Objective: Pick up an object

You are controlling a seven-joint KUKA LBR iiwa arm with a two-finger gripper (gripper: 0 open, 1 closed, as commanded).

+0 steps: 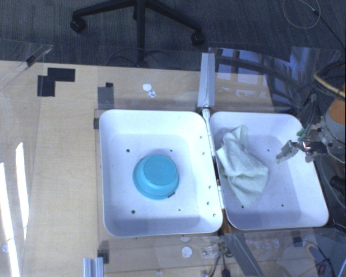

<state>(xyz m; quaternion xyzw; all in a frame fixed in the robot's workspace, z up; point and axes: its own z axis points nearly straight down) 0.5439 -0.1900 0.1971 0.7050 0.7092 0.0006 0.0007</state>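
The hand (289,150) is hovering at the right bin's (281,219) edge, its grip state impossible to tell, while the cloth (242,165) is lying crumpled by the divider, so a descent here is risking bare floor.

You look from one fixed camera, placed high above the desk (54,162) and tilted down at a slant, so the far side of the scene is at the top of the frame and the near side at the bottom. The two white bins fill the middle: the left bin (113,216) sits centre-left of the frame, the right bin (303,216) at centre-right. The camera stands far enough to take in both bins whole, with desk surface at the left. At the top you see dark carpet floor (243,21) and a chair base (138,16). The arm (332,127) enters at the right edge.
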